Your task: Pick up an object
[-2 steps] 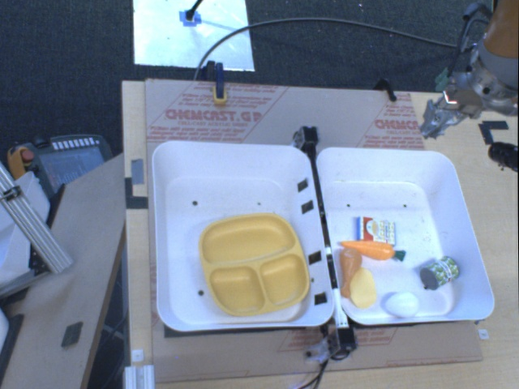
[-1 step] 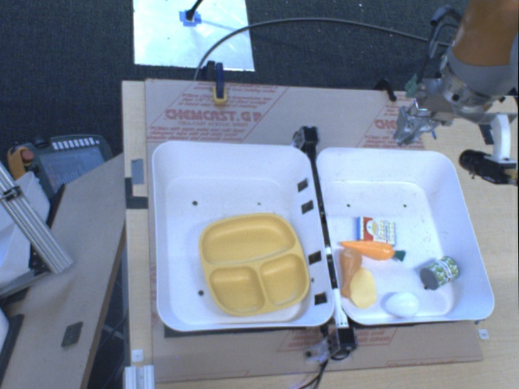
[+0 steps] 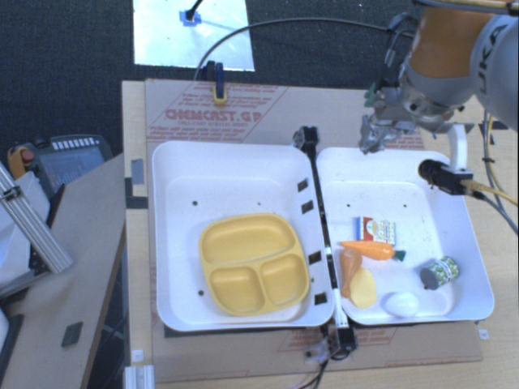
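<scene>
My gripper (image 3: 375, 140) hangs above the far rim of the right bin (image 3: 454, 217), with nothing seen between its fingers. In that bin's near half lie a small white and red carton (image 3: 375, 229), an orange carrot (image 3: 369, 250), a yellow and orange toy food piece (image 3: 359, 282), a white egg (image 3: 401, 304) and a small grey and green can (image 3: 439, 273). All of them sit well in front of the gripper. A yellow three-compartment tray (image 3: 251, 262) rests in the left bin (image 3: 186, 217).
A black divider strip (image 3: 316, 217) with clips runs between the two bins. A yellow clamp (image 3: 218, 83) holds the cardboard at the back. A grey side table (image 3: 57, 258) with a metal rail stands to the left.
</scene>
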Action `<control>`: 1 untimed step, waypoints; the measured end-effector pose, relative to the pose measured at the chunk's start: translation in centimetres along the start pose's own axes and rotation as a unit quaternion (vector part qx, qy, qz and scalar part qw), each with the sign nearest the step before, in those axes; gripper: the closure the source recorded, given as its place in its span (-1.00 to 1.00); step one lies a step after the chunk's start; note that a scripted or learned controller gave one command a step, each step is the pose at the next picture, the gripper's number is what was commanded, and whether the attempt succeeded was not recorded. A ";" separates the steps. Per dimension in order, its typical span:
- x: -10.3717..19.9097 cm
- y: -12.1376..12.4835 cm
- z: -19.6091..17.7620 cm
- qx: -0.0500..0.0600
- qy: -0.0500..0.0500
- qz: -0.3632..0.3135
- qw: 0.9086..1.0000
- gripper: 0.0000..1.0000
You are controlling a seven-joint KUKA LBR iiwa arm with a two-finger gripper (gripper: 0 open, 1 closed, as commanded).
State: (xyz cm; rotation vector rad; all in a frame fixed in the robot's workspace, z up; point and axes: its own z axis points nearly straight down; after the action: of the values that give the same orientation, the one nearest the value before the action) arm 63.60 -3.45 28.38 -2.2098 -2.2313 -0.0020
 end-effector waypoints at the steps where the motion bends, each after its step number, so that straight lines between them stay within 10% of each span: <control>1: 4.7 0.2 0.6 -0.001 0.000 0.001 1.000 1.00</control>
State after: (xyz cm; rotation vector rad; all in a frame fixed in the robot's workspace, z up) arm 63.78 1.22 27.78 -2.2118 -2.2310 -0.0028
